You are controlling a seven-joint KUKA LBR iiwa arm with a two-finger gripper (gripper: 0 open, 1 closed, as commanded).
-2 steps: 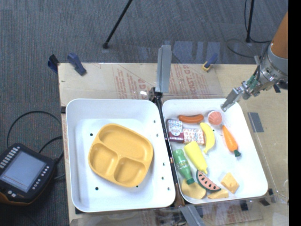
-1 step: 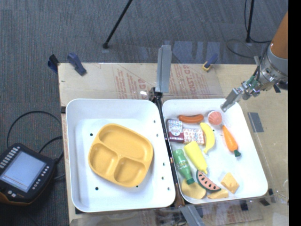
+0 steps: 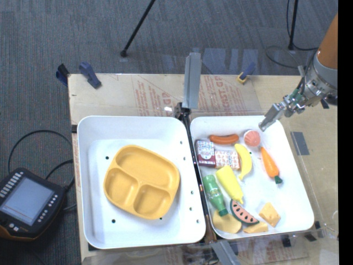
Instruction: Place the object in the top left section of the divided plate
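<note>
Presently, the following is recorded.

Pincer: the gripper (image 3: 268,120) is seen at the far right corner of the right bin (image 3: 300,175), hanging over its far rim. Whether its fingers are spread or closed cannot be told at this size; nothing is seen held between them.

Task's thing: no single item is marked out. The candidates all lie in the right bin, none yet lifted. Nearest the pincer is the round pink piece (image 3: 252,138), just near and left of it; the sausage (image 3: 224,139) lies further left.

Key relation: the divided plate (image 3: 142,182) lies well apart to the left and nearer, in the left bin (image 3: 91,148). Any carry is judged to run leftward across the ridge where the two bins meet.

Target section: the plate's far left compartment, the large one, is seen bare.

Long axes: the carrot (image 3: 269,164) runs far-to-near, tilted right; the banana (image 3: 244,160) likewise runs far-to-near.

Right bin contents: also a printed packet (image 3: 215,155), a yellow bottle (image 3: 229,183), a green bottle (image 3: 214,193), a watermelon slice (image 3: 242,212) and a cheese wedge (image 3: 270,213), closely packed.

Left bin contents: the plate alone is noted.

Risk: crowding is judged likely to spoil a clean pick.
</note>
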